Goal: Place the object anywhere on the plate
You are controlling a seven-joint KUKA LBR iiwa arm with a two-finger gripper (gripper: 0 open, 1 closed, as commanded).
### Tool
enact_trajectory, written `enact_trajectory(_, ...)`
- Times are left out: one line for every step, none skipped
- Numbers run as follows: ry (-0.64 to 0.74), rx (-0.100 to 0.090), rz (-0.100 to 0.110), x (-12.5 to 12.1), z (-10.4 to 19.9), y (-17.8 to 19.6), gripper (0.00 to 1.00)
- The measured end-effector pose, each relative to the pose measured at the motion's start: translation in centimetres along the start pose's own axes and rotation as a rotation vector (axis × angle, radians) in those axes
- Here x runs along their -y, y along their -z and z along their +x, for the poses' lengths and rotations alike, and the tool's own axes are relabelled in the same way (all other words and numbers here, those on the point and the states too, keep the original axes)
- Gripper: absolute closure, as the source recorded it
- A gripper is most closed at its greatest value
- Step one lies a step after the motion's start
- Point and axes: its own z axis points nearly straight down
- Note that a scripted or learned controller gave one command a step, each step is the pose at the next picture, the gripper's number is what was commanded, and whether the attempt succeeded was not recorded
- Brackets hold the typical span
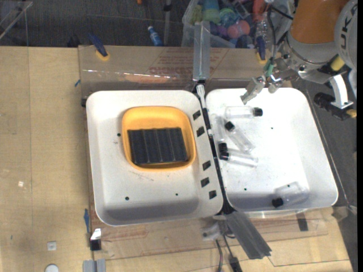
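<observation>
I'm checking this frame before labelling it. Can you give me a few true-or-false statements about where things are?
1. The orange plate sits in the left bin. True.
2. A dark ridged block lies on the plate. True.
3. The clear tubes with black caps lie on the plate. False: they lie in the right bin.
4. The tool hangs over the left bin. False: it is over the far edge of the right bin.
5. Both bins touch along the middle. True.
</observation>
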Motion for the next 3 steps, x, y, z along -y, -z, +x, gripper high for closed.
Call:
enact_trajectory(-0.032, 0.000, -0.001, 1.2, -2.3, 0.2, 0.00)
enact_trajectory(-0.068, 0.002, -0.002, 2.0, -5.6, 0.9, 0.00)
enact_trajectory(0.288, 0.004, -0.004, 3.9, -10.7, 1.7, 0.00)
